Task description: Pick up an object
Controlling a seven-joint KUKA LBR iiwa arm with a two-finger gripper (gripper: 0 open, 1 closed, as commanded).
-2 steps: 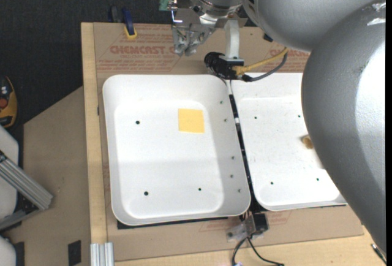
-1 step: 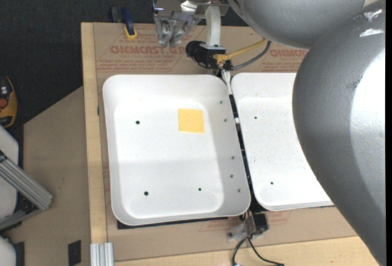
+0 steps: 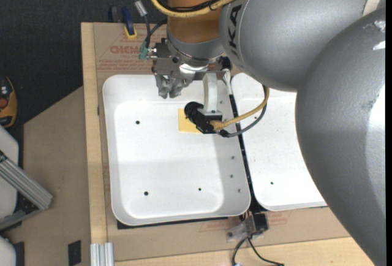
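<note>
The gripper (image 3: 172,88) hangs over the left bin's (image 3: 122,154) far edge; I cannot tell its state. The yellow block (image 3: 187,121) lies just right. Centre over it before descending.

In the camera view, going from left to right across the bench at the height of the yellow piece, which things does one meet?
Brown cardboard bench edge → left shallow white plastic bin → flat yellow square piece → black part on the arm's cabling → right shallow white plastic bin.
</note>
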